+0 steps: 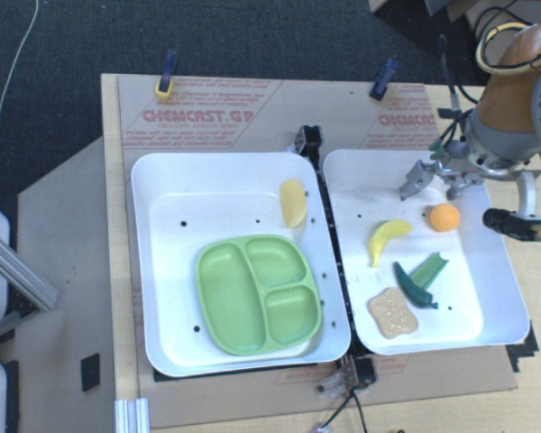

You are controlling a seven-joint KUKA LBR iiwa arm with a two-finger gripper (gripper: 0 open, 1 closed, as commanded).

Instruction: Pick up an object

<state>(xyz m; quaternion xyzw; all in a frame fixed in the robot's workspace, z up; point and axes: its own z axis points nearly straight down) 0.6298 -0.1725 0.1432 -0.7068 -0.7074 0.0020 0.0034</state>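
The right bin [496,323] holds an orange ball [444,217], a yellow banana [388,238], a green and teal piece [422,278] and a tan cracker-like slab [393,312]. In the left bin [162,242] a pale yellow slice [293,203] lies near the right wall. My gripper [433,188] hangs over the far part of the right bin, just behind the orange ball and the banana. It is open, its fingers spread, and nothing sits between them.
A green divided plate [257,291] takes up much of the left bin's near half. The arm [509,106] comes in from the upper right over the right bin's far corner. Two clamps [167,75] [383,79] hold the board's far edge.
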